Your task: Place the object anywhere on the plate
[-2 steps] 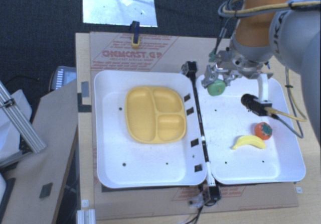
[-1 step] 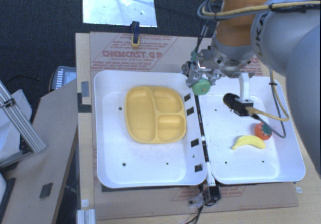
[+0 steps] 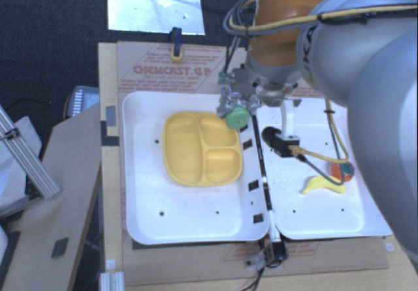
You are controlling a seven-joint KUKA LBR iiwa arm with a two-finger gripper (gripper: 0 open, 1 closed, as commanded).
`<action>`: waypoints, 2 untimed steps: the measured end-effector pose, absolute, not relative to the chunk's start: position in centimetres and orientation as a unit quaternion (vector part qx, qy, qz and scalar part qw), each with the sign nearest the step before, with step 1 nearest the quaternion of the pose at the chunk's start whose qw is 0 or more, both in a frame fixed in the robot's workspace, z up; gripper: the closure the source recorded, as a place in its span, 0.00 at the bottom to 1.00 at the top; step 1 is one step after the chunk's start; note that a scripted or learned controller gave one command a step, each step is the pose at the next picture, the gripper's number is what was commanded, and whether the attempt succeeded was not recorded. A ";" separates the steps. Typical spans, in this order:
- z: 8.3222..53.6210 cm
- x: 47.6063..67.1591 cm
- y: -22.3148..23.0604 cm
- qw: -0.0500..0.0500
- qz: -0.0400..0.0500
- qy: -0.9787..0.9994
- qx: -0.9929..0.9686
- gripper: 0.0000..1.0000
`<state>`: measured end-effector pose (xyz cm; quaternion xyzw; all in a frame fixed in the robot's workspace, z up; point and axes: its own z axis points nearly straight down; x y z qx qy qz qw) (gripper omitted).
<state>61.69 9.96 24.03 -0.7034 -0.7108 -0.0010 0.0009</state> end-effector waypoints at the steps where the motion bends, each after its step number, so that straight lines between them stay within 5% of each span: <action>1: 23.1 61.2 15.6 0.000 -0.001 -0.711 -0.704 1.00; 2: 21.4 61.7 14.8 0.000 0.000 -0.707 -0.707 1.00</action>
